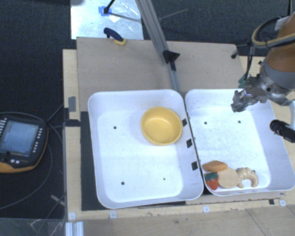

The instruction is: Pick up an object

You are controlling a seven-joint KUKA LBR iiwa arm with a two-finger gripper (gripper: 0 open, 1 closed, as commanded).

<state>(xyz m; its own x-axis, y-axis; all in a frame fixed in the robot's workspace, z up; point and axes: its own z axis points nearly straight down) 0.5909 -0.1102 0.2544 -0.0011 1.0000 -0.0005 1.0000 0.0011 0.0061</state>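
Lying lengthwise left-right, bread roll (pixel 214 165), croissant (pixel 247 176) curled beside, hand (pixel 239 102) above

This is a robotics lab, a test cell and no home or shop. A grey industrial arm (pixel 280 68) with an orange band reaches over a plain wooden tabletop (pixel 132 63) that bears two shallow white bins (pixel 108 181) side by side. A control pendant (pixel 16 141) with a screen and a cable lies on the dark carpet (pixel 29 48), and a metal stand (pixel 154 26) rises behind the bins
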